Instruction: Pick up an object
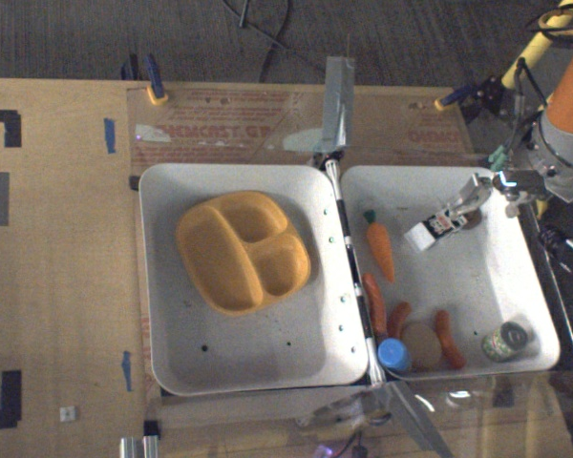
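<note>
Two white bins sit side by side on the bench below me; the left bin [162, 351] carries a yellow divided plate [244, 251], three compartments, lying a little above the bin's middle and turned at a slant; a grey divider strip [336, 113] rises from the seam between the bins at the far side; the right bin [530, 294] is where my work lies; along its left wall a carrot [379, 248] lies lengthwise, green top toward the far rim; nearer the front corner a red-orange sausage-like piece [374, 303] lies against the wall, a shorter one [397, 318] just beside it, a blue cap [392, 355] in the corner, a round tan object [421, 345] touching it, another red-orange piece [448, 339] to its right, and a small jar with a dark lid [507, 340] near the front right corner; my gripper [439, 227] reaches in from the right over the bin's far half, near the carrot but apart from it; whether my jaws are apart or together I cannot tell, since a white block at their tip may be part of me or something held.
</note>
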Controlling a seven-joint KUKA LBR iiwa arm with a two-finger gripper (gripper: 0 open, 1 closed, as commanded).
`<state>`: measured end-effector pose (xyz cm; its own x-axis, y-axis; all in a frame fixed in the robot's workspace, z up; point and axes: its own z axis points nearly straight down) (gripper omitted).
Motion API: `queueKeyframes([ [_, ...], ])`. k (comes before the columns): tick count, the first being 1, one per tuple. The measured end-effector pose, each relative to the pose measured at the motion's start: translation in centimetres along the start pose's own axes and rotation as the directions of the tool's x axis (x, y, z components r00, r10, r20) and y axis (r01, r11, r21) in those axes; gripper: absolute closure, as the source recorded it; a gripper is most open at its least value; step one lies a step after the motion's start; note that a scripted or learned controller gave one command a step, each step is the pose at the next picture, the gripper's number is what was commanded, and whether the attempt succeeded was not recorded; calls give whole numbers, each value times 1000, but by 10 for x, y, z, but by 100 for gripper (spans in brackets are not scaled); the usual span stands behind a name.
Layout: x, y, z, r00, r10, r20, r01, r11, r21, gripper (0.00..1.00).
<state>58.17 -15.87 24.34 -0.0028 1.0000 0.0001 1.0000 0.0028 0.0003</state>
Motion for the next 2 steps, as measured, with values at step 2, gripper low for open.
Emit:
queueKeyframes([
  [2, -64, 16, -9, 1000, 7, 2, -7, 1000, -4, 0],
])
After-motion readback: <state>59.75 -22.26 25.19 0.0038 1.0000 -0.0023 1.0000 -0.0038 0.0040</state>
